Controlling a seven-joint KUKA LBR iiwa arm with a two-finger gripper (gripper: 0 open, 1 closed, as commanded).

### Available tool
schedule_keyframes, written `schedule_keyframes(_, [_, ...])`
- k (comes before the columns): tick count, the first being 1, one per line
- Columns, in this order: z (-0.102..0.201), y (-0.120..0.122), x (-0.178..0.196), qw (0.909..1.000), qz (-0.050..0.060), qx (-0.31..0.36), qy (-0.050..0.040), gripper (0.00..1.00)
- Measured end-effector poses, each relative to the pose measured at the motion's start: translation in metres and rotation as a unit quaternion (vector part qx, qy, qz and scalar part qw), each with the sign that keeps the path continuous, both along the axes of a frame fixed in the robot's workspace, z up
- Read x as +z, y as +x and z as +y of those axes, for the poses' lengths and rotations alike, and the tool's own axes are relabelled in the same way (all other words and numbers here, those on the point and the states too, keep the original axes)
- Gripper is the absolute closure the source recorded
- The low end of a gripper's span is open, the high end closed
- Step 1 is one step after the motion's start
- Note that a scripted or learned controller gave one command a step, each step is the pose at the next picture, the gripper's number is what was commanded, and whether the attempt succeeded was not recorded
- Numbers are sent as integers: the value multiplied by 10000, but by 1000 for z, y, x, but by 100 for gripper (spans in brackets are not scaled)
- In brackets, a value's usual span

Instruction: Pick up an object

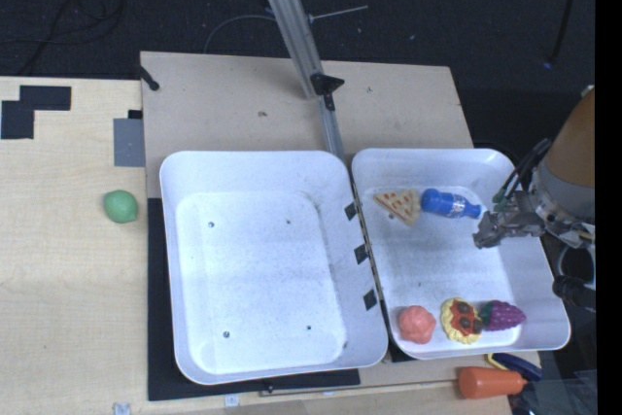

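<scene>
The right bin (457, 160) holds a blue bottle (450, 203) near its back, with a tan waffle-like wedge (398, 205) just left of it. Along the bin's front lie a pink lump (416, 324), a yellow and red toy (461, 320) and a purple grape bunch (502, 314). My gripper (489, 235) hangs over the right side of this bin, just right of and in front of the blue bottle, apart from it. Nothing shows between its fingers.
The left bin (185, 180) sits beside the right one. A green ball (120, 206) rests on the wooden bench at the left. An orange carrot-like toy (489, 382) lies outside the right bin's front edge. A metal rail (294, 19) slants up behind the bins.
</scene>
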State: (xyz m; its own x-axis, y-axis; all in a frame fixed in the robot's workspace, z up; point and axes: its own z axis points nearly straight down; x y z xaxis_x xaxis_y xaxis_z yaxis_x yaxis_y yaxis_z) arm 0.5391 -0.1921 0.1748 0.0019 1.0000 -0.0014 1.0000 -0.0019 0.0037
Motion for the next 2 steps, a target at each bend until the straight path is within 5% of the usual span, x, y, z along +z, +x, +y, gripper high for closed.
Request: schedule_keyframes(2, [0, -4, 93, 10000, 6, 9, 4, 100])
